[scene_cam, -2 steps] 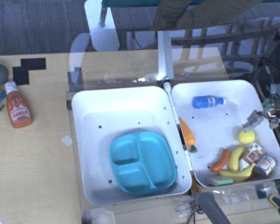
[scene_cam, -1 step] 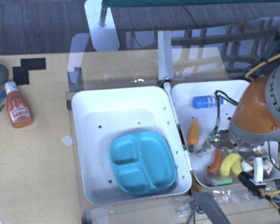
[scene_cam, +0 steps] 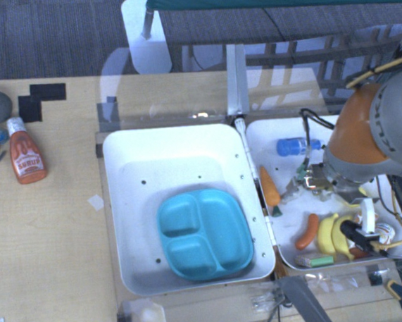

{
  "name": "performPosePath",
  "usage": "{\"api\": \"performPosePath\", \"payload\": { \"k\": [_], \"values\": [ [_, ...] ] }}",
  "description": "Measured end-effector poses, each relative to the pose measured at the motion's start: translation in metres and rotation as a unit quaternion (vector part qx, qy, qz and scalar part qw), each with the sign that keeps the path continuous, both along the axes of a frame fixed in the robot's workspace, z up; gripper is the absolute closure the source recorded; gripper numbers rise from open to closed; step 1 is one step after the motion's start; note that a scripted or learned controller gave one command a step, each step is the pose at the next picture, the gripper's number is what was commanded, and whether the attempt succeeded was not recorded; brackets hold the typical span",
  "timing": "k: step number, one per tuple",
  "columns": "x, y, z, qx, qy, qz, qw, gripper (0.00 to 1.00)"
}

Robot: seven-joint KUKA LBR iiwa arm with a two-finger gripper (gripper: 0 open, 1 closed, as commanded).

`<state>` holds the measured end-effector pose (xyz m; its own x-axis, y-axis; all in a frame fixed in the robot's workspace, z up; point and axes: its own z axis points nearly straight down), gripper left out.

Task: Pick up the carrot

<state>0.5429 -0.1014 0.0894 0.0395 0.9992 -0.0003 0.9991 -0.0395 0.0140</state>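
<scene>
The orange carrot [scene_cam: 268, 185] lies along the left wall of the right bin [scene_cam: 289, 258], its tip pointing to the far side. My gripper [scene_cam: 296, 184] hovers low just to the right of the carrot, with nothing visibly held in it. The grey arm with its orange band [scene_cam: 354, 135] covers the right part of that bin.
A blue bottle [scene_cam: 291, 146] lies at the far side of the right bin. A red-orange sausage [scene_cam: 307, 231], yellow bananas [scene_cam: 328, 235] and a small green piece [scene_cam: 316, 259] sit near its front. The left bin [scene_cam: 127, 199] holds a blue compartment plate [scene_cam: 204, 233]. A ketchup bottle [scene_cam: 26, 156] stands on the bench at the left.
</scene>
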Motion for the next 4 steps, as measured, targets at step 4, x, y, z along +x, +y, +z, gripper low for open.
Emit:
{"api": "performPosePath", "payload": {
  "k": [4],
  "values": [
    [0.038, -0.016, 0.006, 0.0010, 0.005, -0.109, 0.9941, 0.00]
  ]
}}
